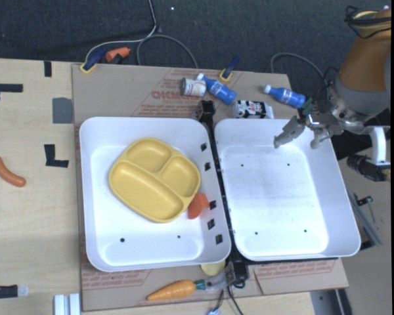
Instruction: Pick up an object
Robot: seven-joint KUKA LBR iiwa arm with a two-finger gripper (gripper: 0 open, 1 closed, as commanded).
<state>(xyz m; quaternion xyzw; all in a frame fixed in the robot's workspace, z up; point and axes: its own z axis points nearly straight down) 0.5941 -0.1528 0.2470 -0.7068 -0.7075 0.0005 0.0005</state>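
My gripper (301, 136) hangs over the far right corner of the right bin (338, 195), its two fingers spread open with nothing between them. In the left bin (92, 195) lies a yellow divided plate (155, 178). A small orange-red piece (197, 206) rests against the plate's right edge, well to the left of the gripper and nearer the front.
Behind the bins lie two blue bottles (218, 89) (286, 96) and a small black-and-white box (253, 109). A toy carrot (173, 290) lies in front of the bins. A sausage (8, 171) sits on the bench at far left. Clamps grip the cardboard's far edge.
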